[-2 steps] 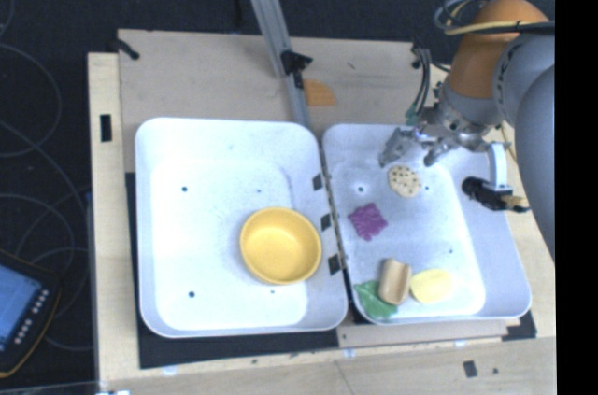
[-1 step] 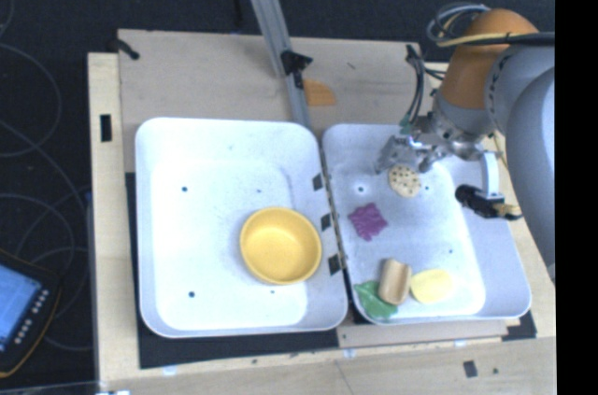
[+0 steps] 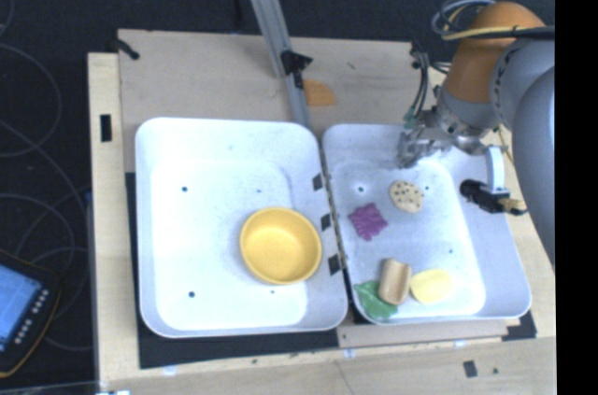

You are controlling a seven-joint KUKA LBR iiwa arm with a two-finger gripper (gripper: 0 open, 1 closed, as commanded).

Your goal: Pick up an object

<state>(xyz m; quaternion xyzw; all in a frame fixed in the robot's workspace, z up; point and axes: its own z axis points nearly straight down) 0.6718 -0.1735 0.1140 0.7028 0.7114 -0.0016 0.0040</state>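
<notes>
Two bins meet our eye: the left bin (image 3: pixel 187 160) holds a yellow bowl (image 3: pixel 279 245). Rightward lie a purple piece (image 3: pixel 368 220), a speckled cookie (image 3: pixel 405 195) (nearest), a tan cylinder (image 3: pixel 393 280) and a yellow lump (image 3: pixel 431 286); the gripper (image 3: pixel 411 150) hovers above the cookie, its grip unreadable to us.

You see wooden worktop (image 3: pixel 206 66), grey metal pole (image 3: pixel 266 6) slanting over its far edge, cables (image 3: pixel 37 141) and tablet (image 3: pixel 19 309) on dark floor at left.
</notes>
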